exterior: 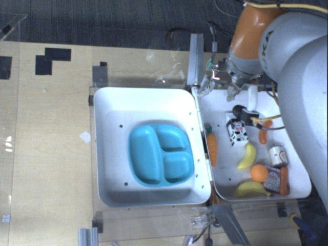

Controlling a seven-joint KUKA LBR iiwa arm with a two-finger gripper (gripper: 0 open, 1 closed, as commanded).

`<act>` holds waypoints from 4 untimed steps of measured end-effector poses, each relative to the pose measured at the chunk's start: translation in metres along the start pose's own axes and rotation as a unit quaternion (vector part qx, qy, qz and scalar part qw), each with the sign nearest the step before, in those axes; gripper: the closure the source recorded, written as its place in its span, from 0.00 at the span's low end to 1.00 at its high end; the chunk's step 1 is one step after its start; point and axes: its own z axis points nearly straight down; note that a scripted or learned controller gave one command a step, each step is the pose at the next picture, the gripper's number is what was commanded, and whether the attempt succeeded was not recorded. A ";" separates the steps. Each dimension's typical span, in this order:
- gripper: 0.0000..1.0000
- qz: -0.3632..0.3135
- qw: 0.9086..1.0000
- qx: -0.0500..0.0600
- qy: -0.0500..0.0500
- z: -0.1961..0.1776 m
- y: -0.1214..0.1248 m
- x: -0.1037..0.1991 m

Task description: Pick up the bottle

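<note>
The bottle (237, 133), as far as I can judge, is the small white item with black patches like a cow, lying in the right bin (302, 191) just to the right of the carrot (211, 148) and a little above it in the camera view. A dark part beyond it, further from the carrot, could be its cap, but the view is too small to be sure. The hand (246, 94) hangs higher in the view than the carrot and to its right, under the orange band of the arm, near the bottle but, it seems, not on it. Whether the hand is apart or together I cannot tell. I expect the bottle to be light, made of stiff plastic with a smooth and somewhat slippery skin, so it may roll or slide away if it is pushed from one side only. The best place to take hold is probably across the middle of the body, squarely over its narrow width. A banana (247, 156) lies close, to the right of the carrot and lower, so the hand has little room on that side
</note>
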 end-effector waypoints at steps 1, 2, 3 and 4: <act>0.00 0.076 0.997 0.001 0.000 0.001 -0.011 0.110; 0.00 0.165 0.986 0.006 -0.001 0.095 -0.019 0.164; 0.00 0.176 0.984 0.008 -0.007 0.100 -0.025 0.235; 0.00 0.166 0.986 0.000 0.001 0.074 -0.060 0.237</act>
